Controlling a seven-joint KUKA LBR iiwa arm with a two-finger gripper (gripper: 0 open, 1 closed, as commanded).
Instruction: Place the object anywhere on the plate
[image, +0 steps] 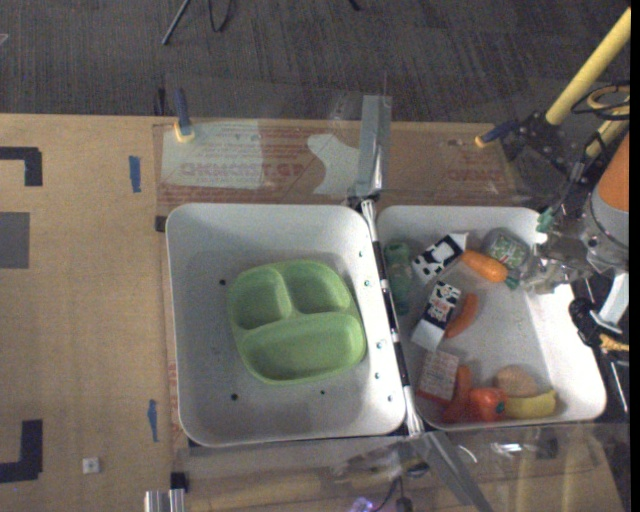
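Green plastic catches the eye first: the divided plate (296, 322) sits in the left bin (190, 300), three compartments, nothing on it. All the loose items are in the right bin (565, 345), heaped toward its middle and near edge. From where I stand I can make out two black-and-white cartons (440, 256), an orange carrot-like toy (484, 266), a crumpled clear packet (507, 247), a small red-and-white box (438, 373), a tomato-red piece (484, 402), a tan round thing (517, 380) and a yellow banana (530, 405) lying against the near wall. The task does not say which object is meant, so any of these could be it; none is on the plate yet. The gripper (552, 262) hangs at the far right side of the right bin, just beside the packet and the carrot, but glare and cabling muddle it and I cannot tell how it is set or whether it has anything. These look like light, hollow toy foods and small cartons: little weight, stiff shells, smooth skins that could squirt out of a pinch. I would judge the carrot easiest, taken across its narrow middle; the cartons want their flat faces gripped; the packet would crumple and slip.
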